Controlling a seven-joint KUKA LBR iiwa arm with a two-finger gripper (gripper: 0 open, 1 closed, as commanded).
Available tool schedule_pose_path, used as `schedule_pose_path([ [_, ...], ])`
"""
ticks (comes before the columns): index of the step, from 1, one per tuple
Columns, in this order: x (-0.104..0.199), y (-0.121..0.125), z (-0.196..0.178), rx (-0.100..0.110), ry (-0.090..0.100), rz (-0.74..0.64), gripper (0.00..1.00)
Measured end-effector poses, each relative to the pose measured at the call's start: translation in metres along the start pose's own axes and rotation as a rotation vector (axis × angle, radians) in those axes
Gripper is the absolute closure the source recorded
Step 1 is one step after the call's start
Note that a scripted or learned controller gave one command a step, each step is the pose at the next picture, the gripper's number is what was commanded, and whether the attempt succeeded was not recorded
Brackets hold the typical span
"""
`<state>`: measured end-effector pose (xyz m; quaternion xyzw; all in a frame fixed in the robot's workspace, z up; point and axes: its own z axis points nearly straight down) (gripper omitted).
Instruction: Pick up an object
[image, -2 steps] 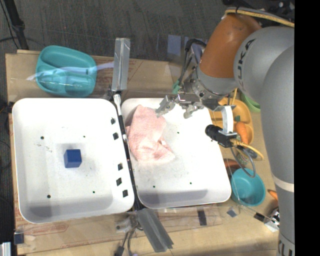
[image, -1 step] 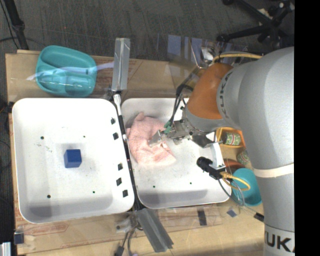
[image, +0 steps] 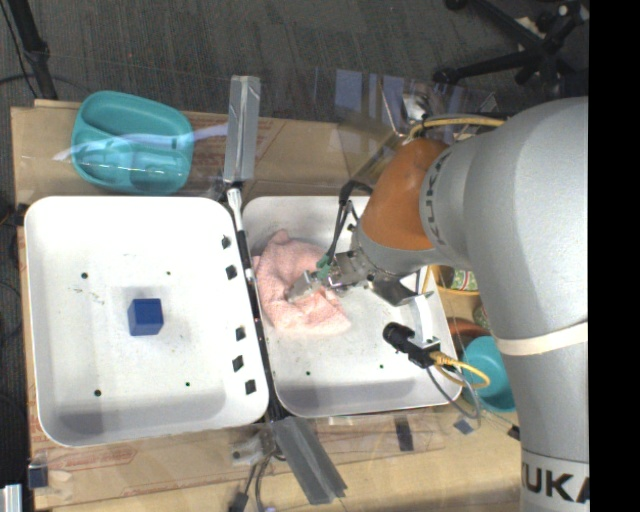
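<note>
Two white bins on my worktop, side by side. Left bin (image: 60, 300): one small blue cube (image: 146, 316), sitting left of centre, well apart from the walls. Right bin (image: 330, 395): one pink cloth (image: 290, 280), soft, fuzzy and crumpled into a loose heap, lying at the bin's left side near the divider. Arm (image: 500, 230): grey with orange band, reaching in from the right; jaws (image: 312, 288) down on the cloth's right part, touching it. Whether they are spread or pinching the fabric I cannot tell. Far left on the worktop: one teal plastic scoop-like container (image: 130, 140).
</note>
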<state>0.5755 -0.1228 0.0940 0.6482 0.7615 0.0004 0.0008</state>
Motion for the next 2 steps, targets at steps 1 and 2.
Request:
schedule_pose_path([
  [1,0.001,0.001,-0.01,0.0,0.001,-0.005,1.0],
  [2,0.06,0.037,-0.098,0.003,0.001,0.305,1.0],
])
